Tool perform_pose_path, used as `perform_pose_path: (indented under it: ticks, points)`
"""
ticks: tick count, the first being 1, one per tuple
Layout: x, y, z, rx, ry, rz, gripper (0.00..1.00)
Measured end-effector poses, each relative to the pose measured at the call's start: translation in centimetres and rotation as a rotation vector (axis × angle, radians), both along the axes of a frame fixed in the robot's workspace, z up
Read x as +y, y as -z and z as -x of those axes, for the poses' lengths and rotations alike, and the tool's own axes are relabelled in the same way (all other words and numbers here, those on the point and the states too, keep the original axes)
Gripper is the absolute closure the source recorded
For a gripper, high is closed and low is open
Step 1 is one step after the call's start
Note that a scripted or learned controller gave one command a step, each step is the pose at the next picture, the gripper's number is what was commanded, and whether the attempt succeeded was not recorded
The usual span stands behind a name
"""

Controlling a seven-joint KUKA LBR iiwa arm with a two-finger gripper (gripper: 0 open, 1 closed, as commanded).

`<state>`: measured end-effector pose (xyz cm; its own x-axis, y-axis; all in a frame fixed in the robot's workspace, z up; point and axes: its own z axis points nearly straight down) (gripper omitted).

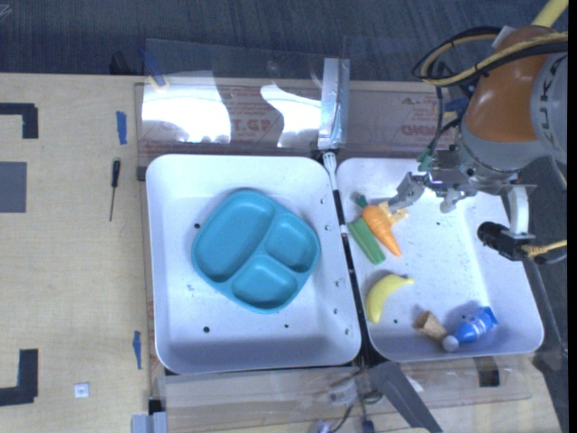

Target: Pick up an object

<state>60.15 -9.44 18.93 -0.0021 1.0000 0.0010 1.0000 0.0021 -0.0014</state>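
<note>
Arm [518,106] comes in from the view's right, orange band over the upper right corner of the right bin [505,323], wrist bent down and leftward into that bin. Claw [407,194] sits low at the bin's upper left part, fingers spread a little apart, one finger [413,186] angled down-left toward the toy carrot [383,228]. Tips are just at the carrot's orange top end, touching or nearly so; can't tell which. Nothing seen between the fingers, so no grip on anything.

Carrot lies flat in the right bin, close to the bin's left wall. Long axis runs diagonal: thick end up-left nr the claw, narrow tip pointing down-right. A green piece [365,238] lies alongside it on the side toward the wall, touching, roughly parallel.

Rel. to the carrot: toy banana [384,293] lies below it, apart, curved, one end pointing up-right. Small cone-shaped brown item [429,323] further down toward the bin's front edge, and a blue bottle-like toy [472,326] just beside that, lying on its side.

Left bin [171,242] holds a blue divided plate [256,249], well apart from the carrot across the wall between the bins. Both bins rest on the worktop [63,269].
</note>
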Motion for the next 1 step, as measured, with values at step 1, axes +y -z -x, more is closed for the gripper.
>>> perform_pose_path:
  ticks: [1]
  points:
    - [-0.21,8.73,-2.34,0.005,-0.165,-0.001,0.00]
